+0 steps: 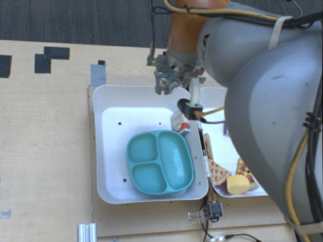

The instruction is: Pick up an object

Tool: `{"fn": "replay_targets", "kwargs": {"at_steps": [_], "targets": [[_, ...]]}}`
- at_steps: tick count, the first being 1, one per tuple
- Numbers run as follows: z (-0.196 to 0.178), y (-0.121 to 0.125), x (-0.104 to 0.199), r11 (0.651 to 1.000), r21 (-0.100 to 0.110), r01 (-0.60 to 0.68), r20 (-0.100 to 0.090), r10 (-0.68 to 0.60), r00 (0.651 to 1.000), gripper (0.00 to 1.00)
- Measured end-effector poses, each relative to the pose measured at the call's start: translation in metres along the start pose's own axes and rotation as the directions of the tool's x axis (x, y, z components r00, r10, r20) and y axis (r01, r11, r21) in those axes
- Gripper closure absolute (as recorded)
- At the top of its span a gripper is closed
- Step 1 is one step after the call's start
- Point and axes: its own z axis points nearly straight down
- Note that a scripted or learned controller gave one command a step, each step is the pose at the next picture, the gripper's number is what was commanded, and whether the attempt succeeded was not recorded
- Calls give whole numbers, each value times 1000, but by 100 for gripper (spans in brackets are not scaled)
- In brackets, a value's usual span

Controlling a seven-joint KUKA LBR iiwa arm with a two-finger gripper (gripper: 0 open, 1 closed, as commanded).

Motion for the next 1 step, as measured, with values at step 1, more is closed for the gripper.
{"fn": "replay_targets", "kwargs": {"at_steps": [1], "targets": [[-21,-97,29,1000,1,1,-1,-1,1000,100]]}}
